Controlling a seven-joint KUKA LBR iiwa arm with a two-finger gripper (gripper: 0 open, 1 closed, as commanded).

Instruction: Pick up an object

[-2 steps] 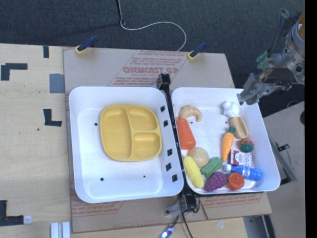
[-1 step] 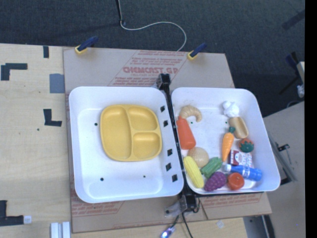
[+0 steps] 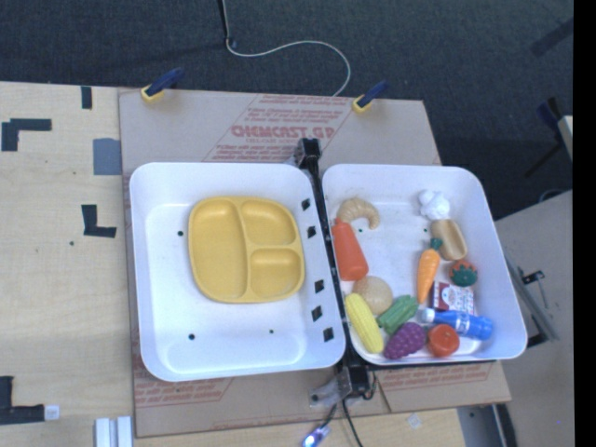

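Bins sit side by side on a cardboard sheet in the middle of the frame, atop a pale wooden counter. The left bin holds a yellow divided plate, lying flat in its upper half, three compartments facing up. The right bin carries a clutter of toy food. A croissant lies near its upper left corner, with a red-orange sausage just below it along the left wall. Lower down, a pale round bun rests beside a yellow corn cob, a green pea pod and a purple bunch of grapes. An orange carrot stands lengthwise near the centre. A white cauliflower piece and a hot dog bun sit at the upper right, a strawberry below them. A small red-and-white carton, a blue-and-white bottle and a red tomato crowd the lower right. Two clamps with blue and yellow handles pin the cardboard's top edge. A thin cable loops across the dark floor at the top. The claw's state cannot be told.
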